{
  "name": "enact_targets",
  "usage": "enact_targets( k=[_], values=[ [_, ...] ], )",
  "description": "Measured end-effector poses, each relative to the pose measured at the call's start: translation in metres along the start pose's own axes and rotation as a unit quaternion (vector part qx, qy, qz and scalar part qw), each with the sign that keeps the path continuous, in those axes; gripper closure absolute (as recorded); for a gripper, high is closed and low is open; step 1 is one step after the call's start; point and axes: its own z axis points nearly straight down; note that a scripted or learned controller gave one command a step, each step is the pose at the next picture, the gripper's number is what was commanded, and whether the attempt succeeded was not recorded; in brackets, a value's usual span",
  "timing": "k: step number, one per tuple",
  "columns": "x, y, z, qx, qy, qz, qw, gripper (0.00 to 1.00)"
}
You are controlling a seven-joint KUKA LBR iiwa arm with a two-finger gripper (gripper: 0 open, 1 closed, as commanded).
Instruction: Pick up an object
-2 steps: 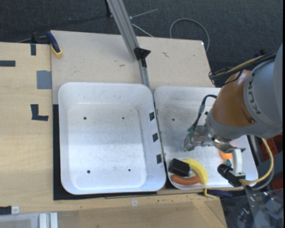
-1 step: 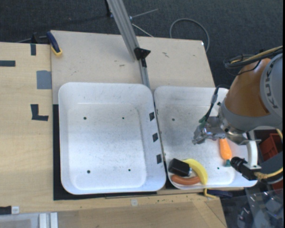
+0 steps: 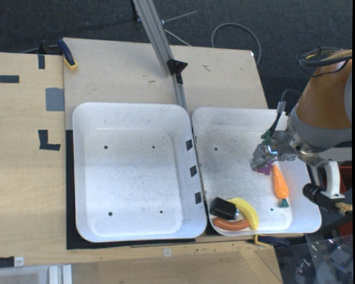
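Hand (image 3: 264,160) sits low in right bin (image 3: 225,129), just beside carrot (image 3: 279,183). Banana (image 3: 247,210) and black block (image 3: 222,207) lie at near wall.

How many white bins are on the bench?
2. The left bin sits mid-bench; the right bin touches it, beneath the claw.

I see an orange carrot (image 3: 279,183) lying lengthwise near the right bin's (image 3: 236,118) right wall, green tip toward the front; a yellow banana (image 3: 247,210), black block (image 3: 222,207) and red-orange piece (image 3: 231,223) crowd its front edge.
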Motion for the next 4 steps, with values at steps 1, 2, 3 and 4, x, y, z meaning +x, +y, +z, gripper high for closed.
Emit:
enact_targets(
  k=[1,2,3,4],
  values=[
    [0.000,0.001,-0.050,0.000,0.000,0.000,1.0000,1.00],
    [0.049,0.005,-0.025,0.004,0.001,-0.002,1.0000,1.00],
    [0.102,0.002,-0.004,0.005,0.001,-0.002,1.0000,1.00],
    [0.151,-0.001,0.012,0.005,0.001,-0.002,1.0000,1.00]
  ],
)
